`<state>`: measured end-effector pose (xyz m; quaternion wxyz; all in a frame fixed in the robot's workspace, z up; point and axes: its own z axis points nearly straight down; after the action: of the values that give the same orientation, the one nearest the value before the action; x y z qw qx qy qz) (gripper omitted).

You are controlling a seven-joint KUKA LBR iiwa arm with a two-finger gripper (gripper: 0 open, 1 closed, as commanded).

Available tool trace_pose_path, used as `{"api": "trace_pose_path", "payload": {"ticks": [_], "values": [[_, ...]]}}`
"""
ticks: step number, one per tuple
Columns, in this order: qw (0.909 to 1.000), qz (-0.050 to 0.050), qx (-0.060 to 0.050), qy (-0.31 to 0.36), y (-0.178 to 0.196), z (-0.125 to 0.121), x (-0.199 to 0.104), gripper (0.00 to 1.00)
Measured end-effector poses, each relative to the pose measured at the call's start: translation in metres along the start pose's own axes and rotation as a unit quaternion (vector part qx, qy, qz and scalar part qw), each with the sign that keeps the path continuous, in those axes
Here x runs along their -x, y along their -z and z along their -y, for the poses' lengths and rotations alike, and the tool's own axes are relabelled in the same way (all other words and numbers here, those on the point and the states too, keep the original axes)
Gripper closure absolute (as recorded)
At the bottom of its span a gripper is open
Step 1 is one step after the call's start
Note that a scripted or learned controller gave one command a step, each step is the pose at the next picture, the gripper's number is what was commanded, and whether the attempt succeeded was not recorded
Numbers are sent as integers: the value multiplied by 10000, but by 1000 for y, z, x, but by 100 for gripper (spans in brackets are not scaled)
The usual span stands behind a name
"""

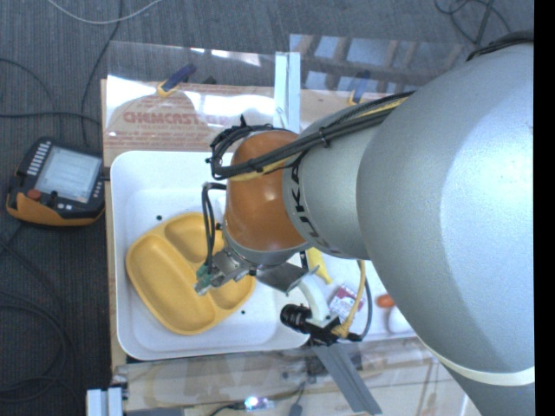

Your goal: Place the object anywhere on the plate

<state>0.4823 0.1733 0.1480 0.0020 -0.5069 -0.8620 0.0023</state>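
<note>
Tool (pixel 206 277): sits low over the yellow divided plate (pixel 165 276) in the left white bin (pixel 139 189), grip state cannot be told; object likewise not discernible beneath the arm (pixel 364 172).

The plate (pixel 169 284) lies in the left bin (pixel 139 180). The arm (pixel 364 189) reaches over it from the right. A handheld controller (pixel 56 183) lies on the floor (pixel 52 59), left of the desk (pixel 117 115).
</note>
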Motion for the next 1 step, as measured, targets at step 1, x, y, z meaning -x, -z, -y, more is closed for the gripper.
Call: {"api": "trace_pose_path", "payload": {"ticks": [1], "values": [[10000,-1,1,1,0,0,0,0]]}}
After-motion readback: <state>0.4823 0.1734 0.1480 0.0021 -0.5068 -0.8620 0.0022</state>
